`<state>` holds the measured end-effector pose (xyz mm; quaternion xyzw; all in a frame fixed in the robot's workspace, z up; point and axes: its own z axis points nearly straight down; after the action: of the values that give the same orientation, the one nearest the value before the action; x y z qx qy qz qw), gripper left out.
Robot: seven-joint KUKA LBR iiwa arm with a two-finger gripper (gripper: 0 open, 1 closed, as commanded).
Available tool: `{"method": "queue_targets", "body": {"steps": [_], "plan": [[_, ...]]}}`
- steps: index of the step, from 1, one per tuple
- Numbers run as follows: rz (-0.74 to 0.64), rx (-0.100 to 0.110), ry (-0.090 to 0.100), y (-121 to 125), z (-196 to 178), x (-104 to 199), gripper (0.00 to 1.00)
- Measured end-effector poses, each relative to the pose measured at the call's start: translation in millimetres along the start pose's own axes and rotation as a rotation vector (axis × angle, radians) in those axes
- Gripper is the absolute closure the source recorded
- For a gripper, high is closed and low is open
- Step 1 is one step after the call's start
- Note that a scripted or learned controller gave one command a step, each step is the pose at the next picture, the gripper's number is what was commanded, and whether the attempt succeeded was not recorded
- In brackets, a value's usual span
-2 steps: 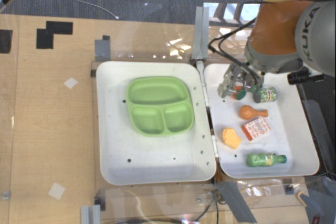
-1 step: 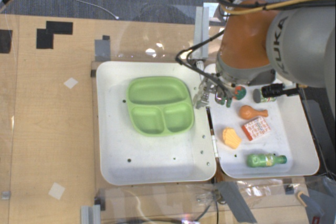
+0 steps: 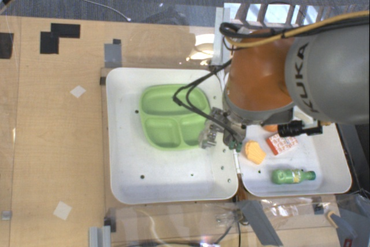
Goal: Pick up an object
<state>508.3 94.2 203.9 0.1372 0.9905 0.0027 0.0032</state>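
A green divided tray (image 3: 172, 116) lies in the left white bin (image 3: 133, 182). My gripper (image 3: 210, 137) hangs over the tray's right edge, close to the wall between the bins; its fingers are small and partly hidden under the arm. In the right white bin (image 3: 329, 179) lie an orange-yellow chunk (image 3: 254, 151), a red and white packet (image 3: 281, 143) and a green bottle (image 3: 293, 176) on its side. Nothing shows between the fingers.
The big grey and orange arm (image 3: 289, 75) covers the back of the right bin. Black cables (image 3: 193, 89) loop over the green tray. The wooden bench (image 3: 52, 124) stretches left of the bins, with black marks at its back left.
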Motion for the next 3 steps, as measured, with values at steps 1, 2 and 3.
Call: {"method": "queue_targets", "body": {"steps": [1, 2, 3], "plan": [[0.149, 0.001, 0.0, 54.8, 3.6, 36.6, 1.0], [0.194, 0.001, 0.003, 120.9, 11.5, 57.0, 1.0], [0.627, 0.006, 0.002, 129.6, 30.5, 59.0, 1.0]]}}
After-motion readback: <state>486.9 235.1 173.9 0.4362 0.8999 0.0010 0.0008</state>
